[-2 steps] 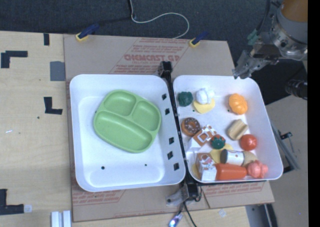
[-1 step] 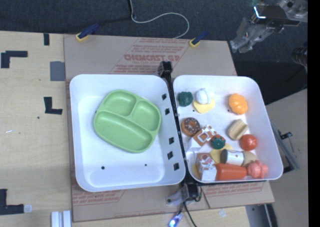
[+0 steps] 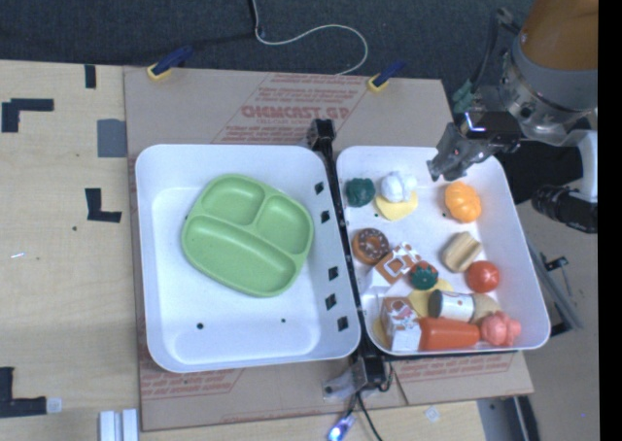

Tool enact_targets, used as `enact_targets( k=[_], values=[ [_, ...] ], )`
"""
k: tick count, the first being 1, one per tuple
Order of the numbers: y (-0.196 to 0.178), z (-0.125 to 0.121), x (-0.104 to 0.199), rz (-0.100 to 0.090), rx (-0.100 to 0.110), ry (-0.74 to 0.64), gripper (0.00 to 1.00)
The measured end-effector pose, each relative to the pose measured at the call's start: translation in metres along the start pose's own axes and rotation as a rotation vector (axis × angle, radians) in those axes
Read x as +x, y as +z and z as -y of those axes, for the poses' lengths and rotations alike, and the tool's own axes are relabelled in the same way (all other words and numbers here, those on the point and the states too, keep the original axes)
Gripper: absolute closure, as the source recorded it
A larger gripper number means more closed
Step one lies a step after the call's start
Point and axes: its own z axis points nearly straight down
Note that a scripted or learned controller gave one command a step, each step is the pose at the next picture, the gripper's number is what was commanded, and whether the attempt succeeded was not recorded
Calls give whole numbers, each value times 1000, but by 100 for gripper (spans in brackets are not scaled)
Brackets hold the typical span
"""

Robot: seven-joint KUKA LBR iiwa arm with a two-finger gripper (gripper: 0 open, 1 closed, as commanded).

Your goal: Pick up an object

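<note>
On my left, the left bin (image 3: 155, 235) holds a smooth green divided plate (image 3: 249, 232), matte plastic by its look. The right bin (image 3: 520, 235) is crowded with small rounded toy foods: a glazed-looking doughnut (image 3: 369, 246), a red tomato (image 3: 482, 277), an orange fruit (image 3: 463, 202). The gripper (image 3: 449, 163) hovers over that bin's far edge, just left of and beyond the orange fruit, nothing in it; I cannot tell the jaws' state. I judge this the approach step; next I need a descent centred on one piece.
</note>
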Motion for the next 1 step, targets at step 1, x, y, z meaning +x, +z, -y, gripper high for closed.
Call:
enact_targets(
  k=[1],
  values=[
    [27,29,74,-1,-1,-9,100]
  ],
)
